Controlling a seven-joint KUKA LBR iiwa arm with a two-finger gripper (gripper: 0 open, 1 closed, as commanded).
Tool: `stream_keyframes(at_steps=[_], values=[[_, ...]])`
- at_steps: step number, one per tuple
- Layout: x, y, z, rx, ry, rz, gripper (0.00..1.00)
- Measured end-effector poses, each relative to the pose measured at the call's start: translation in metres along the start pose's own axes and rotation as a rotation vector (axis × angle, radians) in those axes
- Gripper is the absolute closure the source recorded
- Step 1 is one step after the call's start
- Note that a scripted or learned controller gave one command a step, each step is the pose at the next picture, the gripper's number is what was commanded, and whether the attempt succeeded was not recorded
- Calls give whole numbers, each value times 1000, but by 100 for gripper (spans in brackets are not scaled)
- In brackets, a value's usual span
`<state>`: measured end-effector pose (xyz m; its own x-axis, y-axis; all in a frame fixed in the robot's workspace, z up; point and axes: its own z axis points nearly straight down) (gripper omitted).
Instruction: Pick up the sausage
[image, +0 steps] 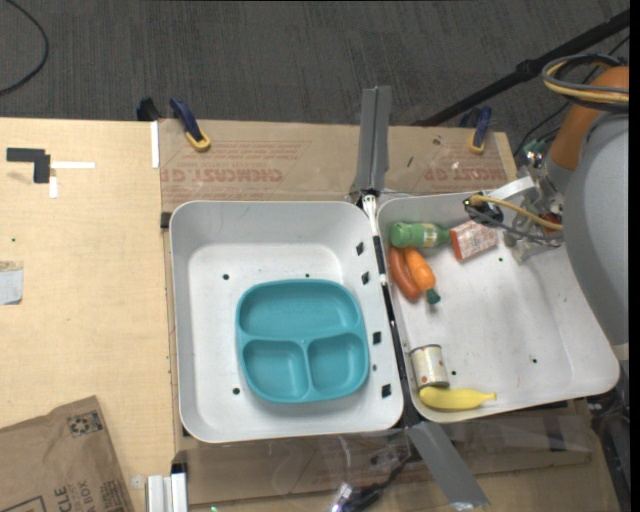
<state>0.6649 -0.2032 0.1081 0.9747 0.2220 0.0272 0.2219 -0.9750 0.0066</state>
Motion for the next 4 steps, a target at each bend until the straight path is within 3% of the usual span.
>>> stream_keyframes(at_steps=[1,2,4], values=[[6,-68,3,-1,-4,-20,0],[7,-45,2,5,-1,-109,0],[6,-56,1,-7,1,5,0]])
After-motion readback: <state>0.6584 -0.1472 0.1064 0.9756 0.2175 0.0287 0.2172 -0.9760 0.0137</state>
